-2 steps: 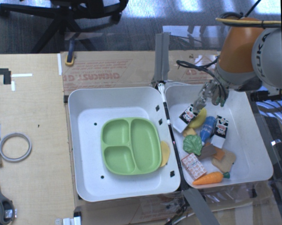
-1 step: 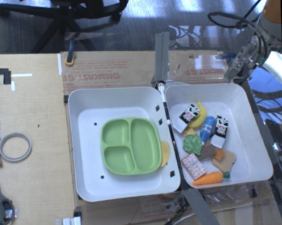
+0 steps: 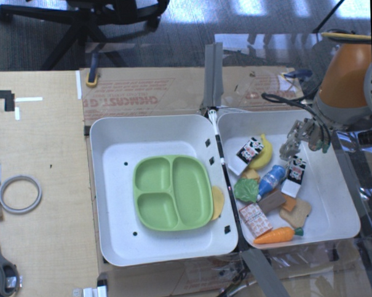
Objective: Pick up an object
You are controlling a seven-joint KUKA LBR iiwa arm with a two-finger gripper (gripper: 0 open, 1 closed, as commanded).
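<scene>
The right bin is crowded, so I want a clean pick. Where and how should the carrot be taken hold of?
Grip the carrot across its thick orange middle, coming straight down. It lies flat along the right bin's near wall, green tip pointing right, so one finger should go on the far side and one on the near-wall side. The red-and-white packet crowds its left end.

A robotics lab or research workspace set in an office: a pale wood counter [image 3: 42, 243] carries two white bins [image 3: 108, 197] laid on flattened cardboard [image 3: 140, 94], one bin filled with toy food, beside a roll of tape [image 3: 19, 194]. Behind it, grey carpet [image 3: 229, 13] and the wheeled base of an office chair [image 3: 82, 17]
</scene>
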